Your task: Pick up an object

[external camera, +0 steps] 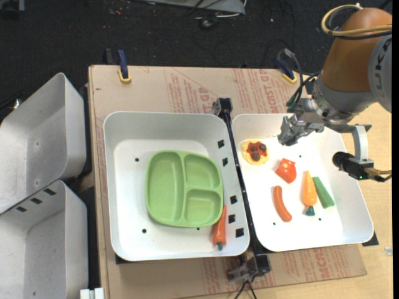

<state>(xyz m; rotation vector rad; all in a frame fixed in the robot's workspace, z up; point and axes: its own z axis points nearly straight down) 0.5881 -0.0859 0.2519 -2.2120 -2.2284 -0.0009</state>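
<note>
The right bin (349,226) holds several toy foods: a small pizza (255,151) at its upper left, a red strawberry (286,170), an orange sausage (281,203), an orange carrot (308,190) and a green pickle (323,192). My gripper (288,131) hangs over the bin's upper part, just right of and above the pizza, with nothing seen between its fingers. In the left bin, an orange carrot (219,228) lies against the right wall by a green divided plate (184,189).
The two white bins sit side by side on a cardboard-covered bench (187,89). The grey and orange arm (355,55) comes in from the upper right. Two more white bins (37,185) stand off the bench at the left.
</note>
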